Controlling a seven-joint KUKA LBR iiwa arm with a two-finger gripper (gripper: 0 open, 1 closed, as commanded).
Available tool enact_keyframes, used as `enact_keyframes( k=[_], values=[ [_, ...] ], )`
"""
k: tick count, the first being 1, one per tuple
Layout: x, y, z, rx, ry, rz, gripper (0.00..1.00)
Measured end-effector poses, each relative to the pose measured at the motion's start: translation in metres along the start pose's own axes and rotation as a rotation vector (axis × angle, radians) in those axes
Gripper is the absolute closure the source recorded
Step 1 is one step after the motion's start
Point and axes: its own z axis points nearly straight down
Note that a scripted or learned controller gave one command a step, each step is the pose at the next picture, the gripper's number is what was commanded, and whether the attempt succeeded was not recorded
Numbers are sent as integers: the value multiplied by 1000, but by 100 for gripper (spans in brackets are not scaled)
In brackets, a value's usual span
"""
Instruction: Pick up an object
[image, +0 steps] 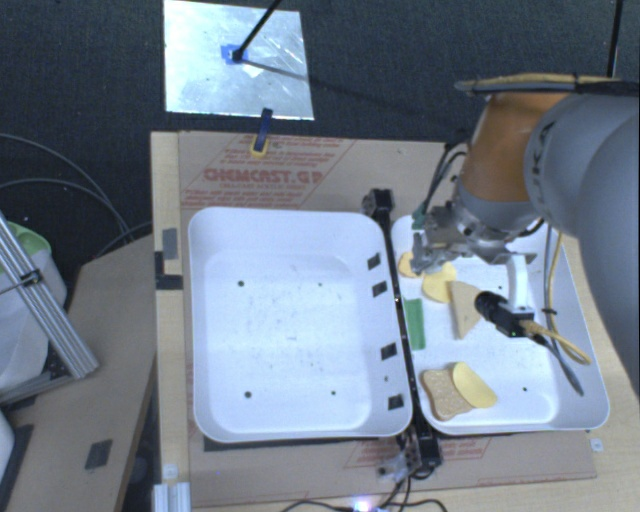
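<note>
My gripper (428, 262) hangs low over the back left part of the right bin (570, 400), right above two yellow chip-like pieces (437, 288). Its fingertips are hidden in the clutter of the wrist. A pale tan wedge (464, 308) lies just right of the chips. A slim green block (414, 323) lies along the bin's left wall. Near the front of that bin a brown toast slice (441, 393) sits with a yellow disc (474, 385) leaning on it.
The left bin (290, 320) stands beside the right one, with a black divider (396, 310) and clips between them. A thin yellow and grey tool (562, 350) lies at the right bin's right side. The grey arm fills the upper right.
</note>
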Motion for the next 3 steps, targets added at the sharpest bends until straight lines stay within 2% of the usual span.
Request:
enact_keyframes(
  k=[1, 2, 3],
  values=[
    [-50, 59, 11, -11, -3, 7, 100],
    [-155, 67, 17, -9, -7, 13, 100],
    [-196, 68, -85, -18, -7, 8, 100]
  ],
)
